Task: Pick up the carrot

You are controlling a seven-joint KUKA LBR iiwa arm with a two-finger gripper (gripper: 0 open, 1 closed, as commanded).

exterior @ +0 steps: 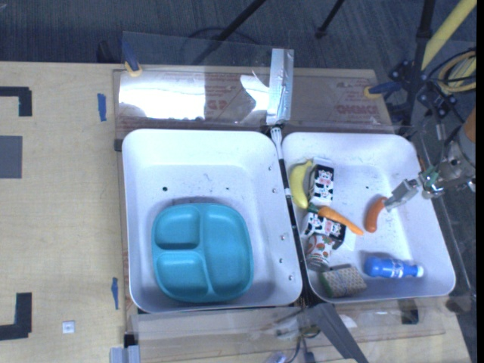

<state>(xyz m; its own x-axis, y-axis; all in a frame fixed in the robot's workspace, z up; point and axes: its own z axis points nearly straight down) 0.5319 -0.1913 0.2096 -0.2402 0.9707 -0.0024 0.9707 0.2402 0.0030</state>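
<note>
The carrot (339,220) is a thin orange taper in the right bin (393,157). It lies at a slant across a black-and-white carton (325,233), left of the bin's middle. My gripper (403,192) reaches in from the right edge, low over the right half of that bin. Its tip is next to the upper end of an orange-red sausage (372,214), about a hand's width right of the carrot. Nothing shows in its grasp.
Around the carrot lie a yellow banana (300,184), a second carton (323,183), a blue bottle (393,268) and a speckled sponge (344,279). The left bin (151,157) holds a blue divided plate (203,249).
</note>
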